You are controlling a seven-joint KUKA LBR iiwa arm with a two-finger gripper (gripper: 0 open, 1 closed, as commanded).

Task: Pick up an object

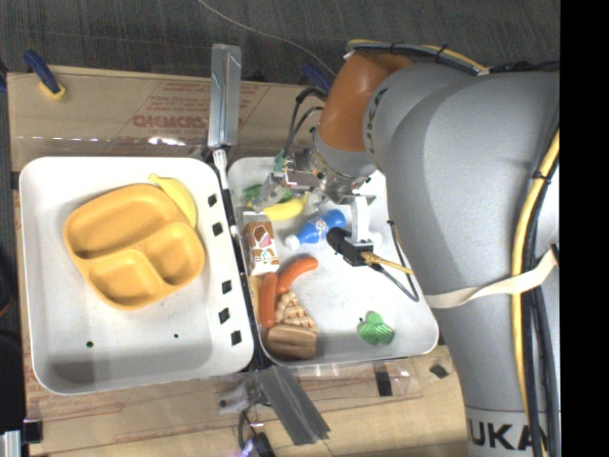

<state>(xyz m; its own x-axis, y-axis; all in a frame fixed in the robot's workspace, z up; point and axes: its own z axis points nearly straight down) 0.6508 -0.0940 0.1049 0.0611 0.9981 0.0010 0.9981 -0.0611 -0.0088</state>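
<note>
Bench with a cardboard sheet and two white bins

The bench (114, 12) is dark and ribbed (a thin cable runs across its upper part), and a brown cardboard sheet (124, 103) lies flat on it, printed with faint red lettering. On the cardboard sit the left bin (48, 350) and the right bin (419, 336), side by side, their inner rims touching at a grey divider bar (224, 93). A blue clamp (43, 72) grips the sheet's upper left corner.

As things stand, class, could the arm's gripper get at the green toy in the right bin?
Probably yes. The green toy lies alone on bare bin floor near the front corner, nothing on it. The gripper is over the cluttered back of the right bin.
</note>
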